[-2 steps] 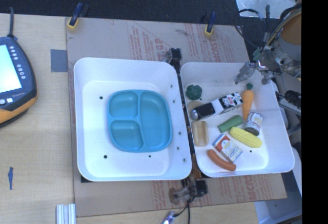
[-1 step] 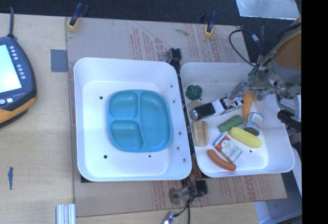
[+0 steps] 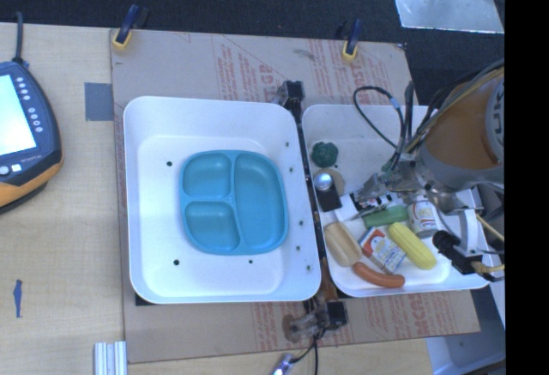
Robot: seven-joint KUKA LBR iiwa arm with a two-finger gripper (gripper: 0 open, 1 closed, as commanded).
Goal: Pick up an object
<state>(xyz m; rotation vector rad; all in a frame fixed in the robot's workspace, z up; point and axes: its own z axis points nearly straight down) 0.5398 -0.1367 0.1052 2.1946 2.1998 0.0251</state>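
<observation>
The right bin holds several toy foods: a yellow corn cob, a red sausage, a tan bread roll, a small ketchup packet, a green piece, a dark green lump, a silver ball and a small jar. My gripper reaches down into the middle of this bin from the right, just above the green piece. The wrist hides its tips.
The left bin carries a blue divided plate. An orange-and-black teach pendant lies on the bench at far left. Black cables loop over the right bin's back. Clamps hold the cardboard base.
</observation>
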